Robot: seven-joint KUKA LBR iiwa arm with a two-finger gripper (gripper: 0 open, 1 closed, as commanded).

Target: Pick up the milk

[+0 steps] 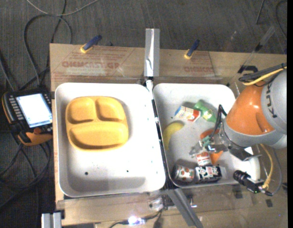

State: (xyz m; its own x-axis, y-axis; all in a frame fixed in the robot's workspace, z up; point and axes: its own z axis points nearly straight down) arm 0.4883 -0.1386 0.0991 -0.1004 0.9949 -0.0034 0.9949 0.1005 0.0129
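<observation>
The milk (pixel 187 112), a small white carton with red print, lies on its side near the back of the right bin (pixel 194 90). My gripper (pixel 208 146) hangs lower in that bin, toward its front right and well apart from the milk. It sits just above a small red-and-white pack (pixel 203 158) and beside an orange piece (pixel 206 136). The grey wrist and orange band (pixel 246 115) hide the bin's right side.
A green item (pixel 204 109) lies right of the milk, and a yellow banana (pixel 171 129) in front of it. A can (pixel 184 173) and a dark packet (pixel 209 173) rest against the front wall. The left bin (pixel 108 175) holds a yellow divided tray (pixel 97 122).
</observation>
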